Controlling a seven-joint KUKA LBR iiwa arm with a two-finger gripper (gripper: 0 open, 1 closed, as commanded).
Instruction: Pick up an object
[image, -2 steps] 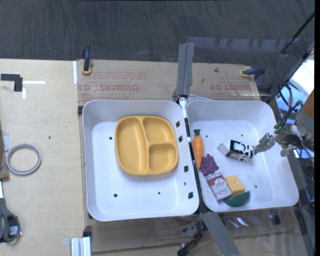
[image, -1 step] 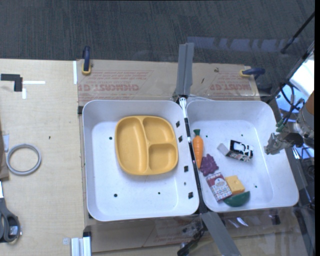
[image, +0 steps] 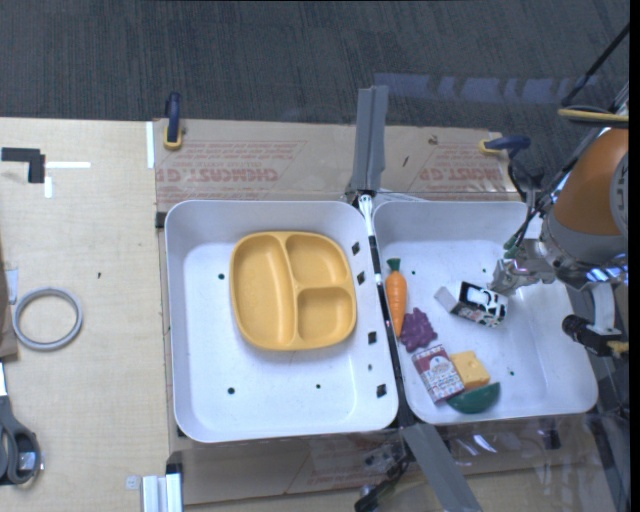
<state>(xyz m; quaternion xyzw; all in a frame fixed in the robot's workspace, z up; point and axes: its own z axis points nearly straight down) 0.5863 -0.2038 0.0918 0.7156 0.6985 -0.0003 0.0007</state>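
My gripper (image: 508, 276) hangs low over the right bin (image: 560, 395), near its middle and toward the right wall, with the grey wrist and the orange band (image: 600, 180) rising behind it to the right. At this slant I cannot tell how my tips stand, whether apart or together. A small black-and-white toy (image: 481, 303) lies on the bin floor just below and to the left of my tips, tilted, close beside them; I cannot tell whether it touches them, and nothing shows clamped between them. Just left of that toy sits a small grey piece (image: 446, 297). Along the bin's left wall lies a carrot (image: 396, 293), green top pointing away, with a purple bunch of grapes (image: 416, 328) just below it. Further toward the near edge a red-and-white packet (image: 437, 373) lies touching a yellow block (image: 470, 369), and a green item (image: 476, 400) rests against the block's near side. These are well apart from my tips. The left bin (image: 200, 400) holds a yellow divided plate (image: 293, 290), flat, three compartments facing up. On the bench at far left lies a grey ring (image: 45, 318).
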